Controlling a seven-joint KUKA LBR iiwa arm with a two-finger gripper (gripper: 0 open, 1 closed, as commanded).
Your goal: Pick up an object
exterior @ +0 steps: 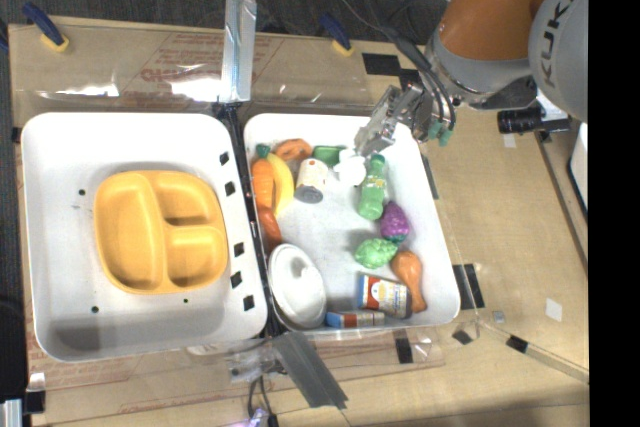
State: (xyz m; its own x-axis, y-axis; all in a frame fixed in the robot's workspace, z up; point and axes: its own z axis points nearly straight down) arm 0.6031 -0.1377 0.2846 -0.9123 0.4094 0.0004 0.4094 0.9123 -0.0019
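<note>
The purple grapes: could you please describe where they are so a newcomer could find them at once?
Look in the right bin, the crowded one. Near its right wall, the purple grapes lie below the green bottle and above the green vegetable. They are the bin's one purple thing.

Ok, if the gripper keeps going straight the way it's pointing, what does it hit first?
Probably the green bottle at the back of the right bin; the gripper hangs just above its top, angled down-left. Depth is unclear, so the small white piece beside it could come first.
</note>
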